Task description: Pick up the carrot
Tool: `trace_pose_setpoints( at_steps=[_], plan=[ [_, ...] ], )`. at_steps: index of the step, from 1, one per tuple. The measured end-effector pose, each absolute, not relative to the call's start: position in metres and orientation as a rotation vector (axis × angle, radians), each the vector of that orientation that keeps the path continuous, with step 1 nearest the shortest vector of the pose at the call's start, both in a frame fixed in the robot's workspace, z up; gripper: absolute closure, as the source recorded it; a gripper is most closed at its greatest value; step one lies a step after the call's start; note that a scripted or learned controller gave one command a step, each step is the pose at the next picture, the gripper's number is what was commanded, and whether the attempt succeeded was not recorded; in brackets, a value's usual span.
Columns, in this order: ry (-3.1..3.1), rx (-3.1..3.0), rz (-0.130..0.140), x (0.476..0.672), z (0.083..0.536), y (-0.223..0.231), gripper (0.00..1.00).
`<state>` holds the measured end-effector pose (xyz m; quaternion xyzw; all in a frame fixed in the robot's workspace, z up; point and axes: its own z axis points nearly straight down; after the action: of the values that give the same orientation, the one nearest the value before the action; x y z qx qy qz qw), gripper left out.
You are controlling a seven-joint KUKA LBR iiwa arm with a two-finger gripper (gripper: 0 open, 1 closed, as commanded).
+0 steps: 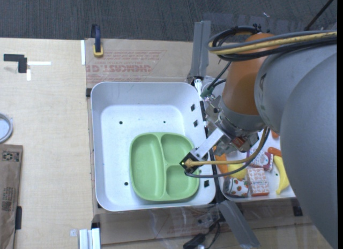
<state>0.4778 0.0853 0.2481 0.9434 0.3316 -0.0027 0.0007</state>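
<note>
Right of the green plate (161,165), my gripper (238,142) low over the right bin (273,196), open or closed I can't tell, carrot (222,161) orange bit near plate's right edge, beneath my gripper.

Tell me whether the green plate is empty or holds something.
Empty: the green plate shows bare green across what's visible of its three compartments.

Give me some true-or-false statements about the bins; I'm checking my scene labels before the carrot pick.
1. A green plate lies in the left bin. True.
2. The plate has three compartments. True.
3. Food lies on the plate. False: its compartments are bare.
4. The arm hangs over the left bin's middle. False: it hangs over the right bin.
5. A red-and-white box lies in the right bin. True.
</note>
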Motion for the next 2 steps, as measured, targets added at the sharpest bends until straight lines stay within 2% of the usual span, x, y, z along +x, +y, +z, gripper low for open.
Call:
trace_pose_setpoints(
  at_steps=[1, 2],
  plan=[
    [1.496, 2.763, -0.01, 0.478, 0.238, 0.072, 1.0],
    [1.323, 2.847, -0.008, 0.481, 0.368, 0.029, 1.0]
  ],
)
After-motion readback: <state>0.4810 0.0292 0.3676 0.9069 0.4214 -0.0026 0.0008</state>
